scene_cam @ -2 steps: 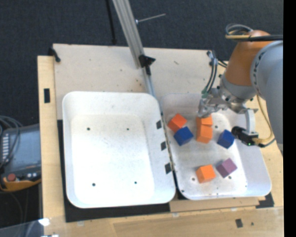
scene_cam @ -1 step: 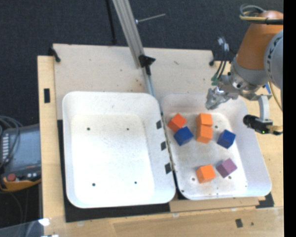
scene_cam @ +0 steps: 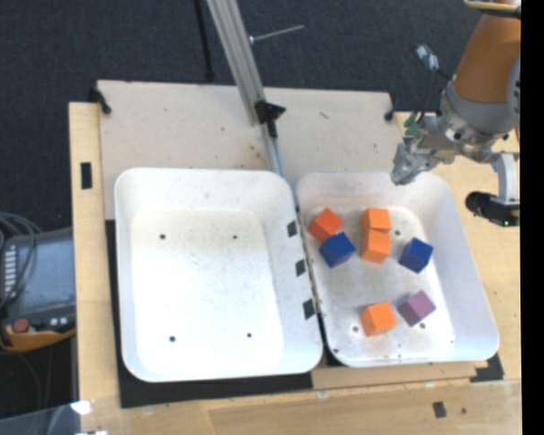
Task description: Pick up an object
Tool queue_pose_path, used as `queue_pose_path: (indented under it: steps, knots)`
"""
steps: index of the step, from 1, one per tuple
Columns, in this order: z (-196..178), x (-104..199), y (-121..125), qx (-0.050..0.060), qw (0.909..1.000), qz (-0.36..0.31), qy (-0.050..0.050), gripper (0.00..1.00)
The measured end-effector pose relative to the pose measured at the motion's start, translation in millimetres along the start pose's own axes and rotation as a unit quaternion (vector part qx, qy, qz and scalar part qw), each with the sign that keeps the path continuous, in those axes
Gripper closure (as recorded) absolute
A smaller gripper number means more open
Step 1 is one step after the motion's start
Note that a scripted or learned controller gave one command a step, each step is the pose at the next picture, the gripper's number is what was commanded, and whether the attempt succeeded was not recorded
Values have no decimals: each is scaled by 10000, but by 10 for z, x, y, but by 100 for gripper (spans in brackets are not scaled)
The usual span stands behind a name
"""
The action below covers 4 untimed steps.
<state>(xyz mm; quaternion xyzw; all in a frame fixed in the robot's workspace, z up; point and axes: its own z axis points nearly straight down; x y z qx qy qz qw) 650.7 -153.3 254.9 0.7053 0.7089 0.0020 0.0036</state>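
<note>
On the bench [scene_cam: 91, 243], the left bin [scene_cam: 208, 270] is sitting beside the right bin [scene_cam: 462, 270], which is keeping the blocks gathered for picking: orange pair [scene_cam: 375, 234], blue cube [scene_cam: 337, 248], purple cube [scene_cam: 416, 307]. The gripper [scene_cam: 404, 172] is hovering over that bin's far rim, carrying nothing I can see.

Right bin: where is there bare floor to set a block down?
In the right white bin, free patches lie along the far wall near the gripper and between the central cubes and the near orange cube. The middle is crowded.
</note>
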Motion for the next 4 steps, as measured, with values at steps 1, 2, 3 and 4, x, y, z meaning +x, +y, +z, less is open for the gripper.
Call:
queue_pose_path:
  steps: [1, 2, 3, 4]
  knots:
    - [108, 511, -197, 43, 10000, -1, 13, 100]
    - [200, 1066, -368, 46, 10000, -7, 17, 100]
    - [123, 1663, -509, 39, 10000, -17, 23, 100]
    - [35, 2144, -674, 45, 10000, -15, 24, 100]
